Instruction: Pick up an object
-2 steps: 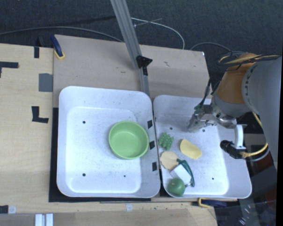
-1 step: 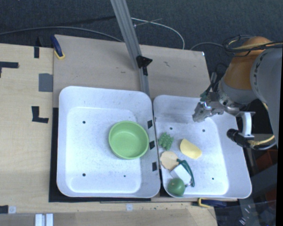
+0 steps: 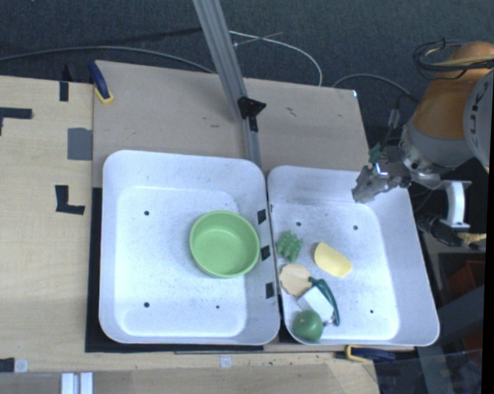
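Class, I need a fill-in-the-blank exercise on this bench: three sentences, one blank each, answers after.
1. The green bowl sits in the ____ bin.
2. The hand hovers over the right bin's ____ corner.
3. The yellow piece lies in the ____ bin.

Answers: left; far right; right

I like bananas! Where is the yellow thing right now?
The yellow thing lies in the right bin, near its middle, just right of the small green leafy piece and above the round tan piece.

Even, soft light; slightly grainy, blurred
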Robot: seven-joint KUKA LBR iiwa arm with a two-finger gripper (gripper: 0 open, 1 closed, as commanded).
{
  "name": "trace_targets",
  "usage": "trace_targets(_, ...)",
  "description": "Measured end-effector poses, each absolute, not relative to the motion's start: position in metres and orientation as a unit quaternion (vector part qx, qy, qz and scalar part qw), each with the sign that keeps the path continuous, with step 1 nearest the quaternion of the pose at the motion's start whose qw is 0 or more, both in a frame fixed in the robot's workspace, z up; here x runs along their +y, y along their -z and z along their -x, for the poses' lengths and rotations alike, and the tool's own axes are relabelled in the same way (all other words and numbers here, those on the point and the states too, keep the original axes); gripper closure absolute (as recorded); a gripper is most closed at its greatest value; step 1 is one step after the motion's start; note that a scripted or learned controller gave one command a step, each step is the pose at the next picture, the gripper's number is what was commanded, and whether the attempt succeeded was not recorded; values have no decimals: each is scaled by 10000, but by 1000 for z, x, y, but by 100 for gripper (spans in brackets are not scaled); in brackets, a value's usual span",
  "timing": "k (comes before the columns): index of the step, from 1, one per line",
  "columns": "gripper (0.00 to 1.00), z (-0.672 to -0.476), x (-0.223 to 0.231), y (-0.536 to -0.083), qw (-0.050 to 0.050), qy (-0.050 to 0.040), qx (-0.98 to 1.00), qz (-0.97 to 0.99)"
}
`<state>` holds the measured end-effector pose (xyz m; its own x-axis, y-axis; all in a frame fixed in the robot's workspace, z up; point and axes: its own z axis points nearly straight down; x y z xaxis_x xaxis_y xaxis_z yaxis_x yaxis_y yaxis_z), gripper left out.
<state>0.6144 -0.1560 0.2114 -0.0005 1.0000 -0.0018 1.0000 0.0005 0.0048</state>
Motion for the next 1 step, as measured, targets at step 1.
trace_targets(1, 100, -615, -156, -253, 19, -10, 7077, -7065)
